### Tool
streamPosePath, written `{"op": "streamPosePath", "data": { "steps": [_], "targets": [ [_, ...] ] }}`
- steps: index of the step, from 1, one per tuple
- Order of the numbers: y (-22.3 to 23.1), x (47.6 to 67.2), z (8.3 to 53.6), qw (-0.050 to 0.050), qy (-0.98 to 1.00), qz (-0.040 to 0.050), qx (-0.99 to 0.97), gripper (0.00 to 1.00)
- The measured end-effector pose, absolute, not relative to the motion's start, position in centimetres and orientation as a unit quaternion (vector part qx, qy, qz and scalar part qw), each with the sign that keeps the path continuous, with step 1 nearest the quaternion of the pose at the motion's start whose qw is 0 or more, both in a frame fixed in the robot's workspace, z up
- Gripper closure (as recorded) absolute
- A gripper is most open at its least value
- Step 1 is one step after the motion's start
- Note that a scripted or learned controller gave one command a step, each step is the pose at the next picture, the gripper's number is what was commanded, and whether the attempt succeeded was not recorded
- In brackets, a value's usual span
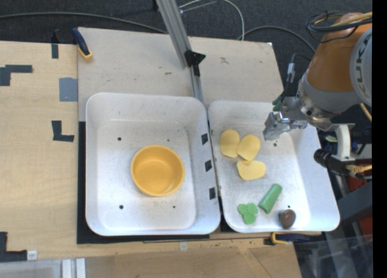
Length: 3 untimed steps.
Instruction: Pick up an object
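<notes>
The right bin (314, 210) holds three pale yellow chip-like pieces (242, 150) near its middle. Toward its front lie a green cylinder (270, 198), a green clover-shaped piece (248, 212) and a small brown lump (286, 217). A yellow bowl (158, 170) sits in the left bin (109, 113). My gripper (273, 130) hangs over the right bin's far right part, just right of the yellow pieces, and nothing shows between its fingers.
A slanted grey metal pole (175, 20) rises from the divider between the bins at the back. Cables (230, 11) lie on the dark floor beyond the bench. A small yellow-and-blue clamp (83, 44) sits at the board's far left corner.
</notes>
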<state>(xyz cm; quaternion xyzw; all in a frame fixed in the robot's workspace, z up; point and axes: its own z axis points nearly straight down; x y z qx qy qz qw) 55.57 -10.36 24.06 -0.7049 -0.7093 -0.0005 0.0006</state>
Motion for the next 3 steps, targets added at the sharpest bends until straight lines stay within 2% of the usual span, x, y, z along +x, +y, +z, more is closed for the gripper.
{"op": "streamPosePath", "data": {
  "steps": [1,3],
  "targets": [
    [-5.9,57.4,24.5,0.001,-0.709,-0.0004,-0.705,1.0],
    [4.0,62.3,22.4,0.001,-0.71,-0.0002,-0.705,1.0]
  ]
}}
